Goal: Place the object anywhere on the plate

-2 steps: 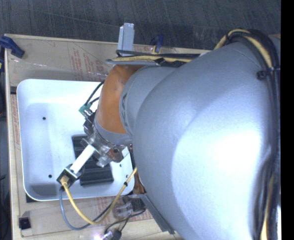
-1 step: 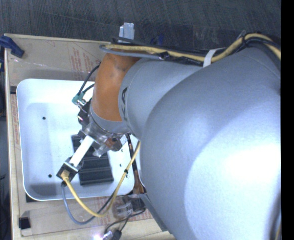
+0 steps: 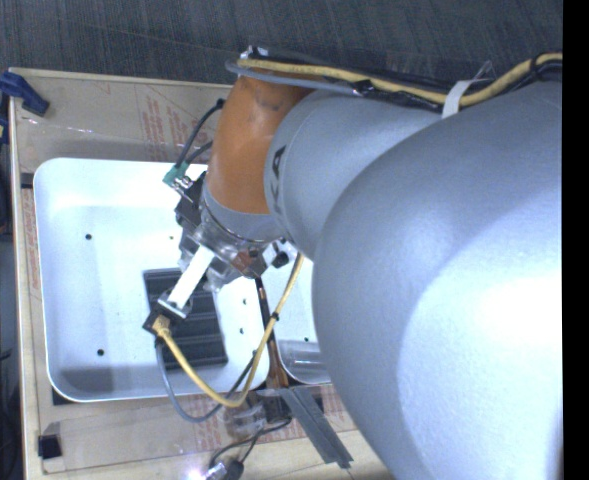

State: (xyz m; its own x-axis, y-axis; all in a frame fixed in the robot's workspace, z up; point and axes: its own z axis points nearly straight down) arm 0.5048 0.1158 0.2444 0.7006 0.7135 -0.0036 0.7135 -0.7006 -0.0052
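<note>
While the grey arm (image 3: pixel 424 268) covers much of the worktop, a dark, ribbed, rectangular slab (image 3: pixel 196 333) lies flat in the left bin (image 3: pixel 84 268), toward its front right. The claw (image 3: pixel 236 258) hangs near the slab's far end; whether it is open cannot be told.

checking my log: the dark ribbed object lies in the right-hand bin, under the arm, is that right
Not quite. The camera view shows the dark ribbed object lying in the left-hand bin, not the right-hand one; it is under the arm.
</note>
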